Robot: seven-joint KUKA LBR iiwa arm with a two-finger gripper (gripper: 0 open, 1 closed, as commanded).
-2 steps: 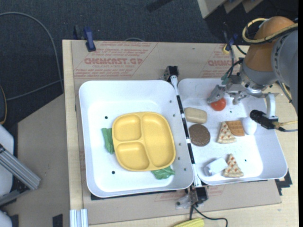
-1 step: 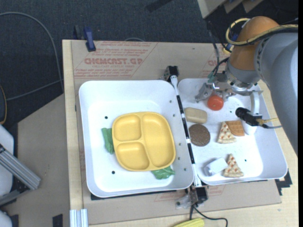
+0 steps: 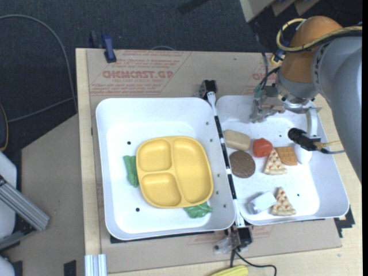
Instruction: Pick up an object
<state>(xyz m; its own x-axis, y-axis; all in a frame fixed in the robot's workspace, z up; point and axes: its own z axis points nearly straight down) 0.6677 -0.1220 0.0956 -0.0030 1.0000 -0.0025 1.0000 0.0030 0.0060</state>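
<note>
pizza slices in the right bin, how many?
2: one pizza slice mid-bin beside the red tomato, another pizza slice near the front edge. None seem hidden.

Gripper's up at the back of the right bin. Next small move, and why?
Probably shift the gripper toward the near side, over the beige bread roll, then descend. It hangs above bare floor at the far end of the right bin, with nothing seen between its fingers. The roll is the closest item, and it lies apart from the red tomato and brown patty.

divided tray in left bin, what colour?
Yellow. The divided tray shows plainly in the camera view, lying in the left bin.
</note>
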